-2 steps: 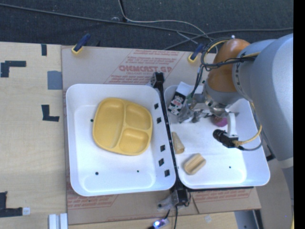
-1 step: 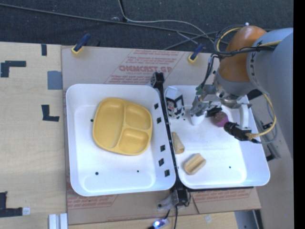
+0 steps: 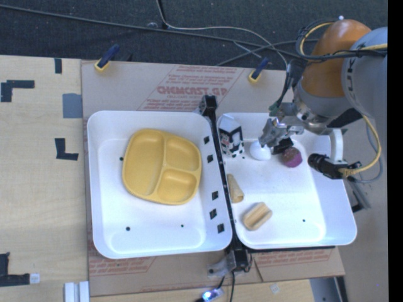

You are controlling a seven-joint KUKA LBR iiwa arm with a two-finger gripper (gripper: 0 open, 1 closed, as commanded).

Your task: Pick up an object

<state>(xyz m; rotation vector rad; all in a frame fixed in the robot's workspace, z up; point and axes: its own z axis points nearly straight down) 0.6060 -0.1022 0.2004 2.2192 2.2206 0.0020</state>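
- Two shallow white bins sit side by side on a desk (image 3: 38, 168), seen from above at a slant.
- The left bin (image 3: 101, 231) holds a yellow divided plate (image 3: 161, 166) with three compartments, lying flat near the middle.
- The right bin (image 3: 327, 225) holds several small things.
- A small black-and-white carton (image 3: 231, 141) stands at the far left corner of the right bin, just beside the divider between the bins.
- A small white rounded object (image 3: 259, 150) lies just right of the carton.
- A dark purple object (image 3: 291, 158) lies right of the white one, close to it.
- A tan wedge-shaped piece (image 3: 235, 188) lies against the bin's left wall, nearer the viewer.
- A tan bread-like block (image 3: 257, 216) lies near the front of the right bin.
- The grey arm with its orange band reaches in from the right.
- The gripper (image 3: 274, 137) hangs low over the far part of the right bin, directly above the white and purple objects.
- Whether the gripper is apart or together cannot be told, and nothing is seen clamped in it.
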